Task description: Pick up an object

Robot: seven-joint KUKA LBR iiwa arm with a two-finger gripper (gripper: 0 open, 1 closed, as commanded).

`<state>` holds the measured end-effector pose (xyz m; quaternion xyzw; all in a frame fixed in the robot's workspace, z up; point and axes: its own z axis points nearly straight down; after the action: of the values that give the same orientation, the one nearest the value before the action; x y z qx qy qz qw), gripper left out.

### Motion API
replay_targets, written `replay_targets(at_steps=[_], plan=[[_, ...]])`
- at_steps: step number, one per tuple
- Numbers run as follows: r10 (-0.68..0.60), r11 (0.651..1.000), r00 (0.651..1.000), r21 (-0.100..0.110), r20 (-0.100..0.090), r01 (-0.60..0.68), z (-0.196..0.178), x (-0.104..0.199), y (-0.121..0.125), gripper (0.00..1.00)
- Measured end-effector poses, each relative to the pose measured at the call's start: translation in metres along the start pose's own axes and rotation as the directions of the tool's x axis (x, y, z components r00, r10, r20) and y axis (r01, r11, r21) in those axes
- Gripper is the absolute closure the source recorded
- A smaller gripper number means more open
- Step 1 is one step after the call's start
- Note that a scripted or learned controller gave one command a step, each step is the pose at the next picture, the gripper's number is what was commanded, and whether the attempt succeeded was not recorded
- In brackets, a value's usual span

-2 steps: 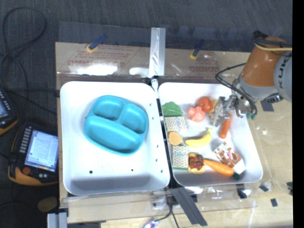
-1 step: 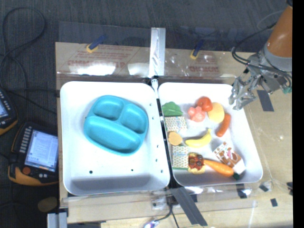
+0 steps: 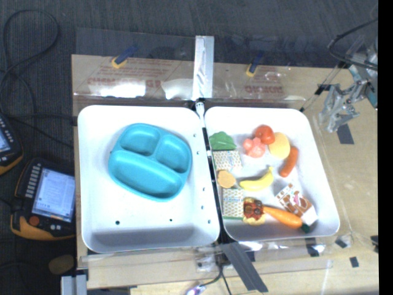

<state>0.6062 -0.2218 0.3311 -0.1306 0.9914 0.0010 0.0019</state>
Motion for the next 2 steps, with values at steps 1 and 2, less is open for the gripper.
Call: replay_targets(at_steps=[1,2], plan=[[-0.030,1.000,1.000,0.000,-0.003,0.030,-0.1066,-0.0620,-0.0169,1.00],[-0.030,1.000,1.000,-0.001,-0.003,0.030,-0.1063,-0.0620,-0.0168,0.00]])
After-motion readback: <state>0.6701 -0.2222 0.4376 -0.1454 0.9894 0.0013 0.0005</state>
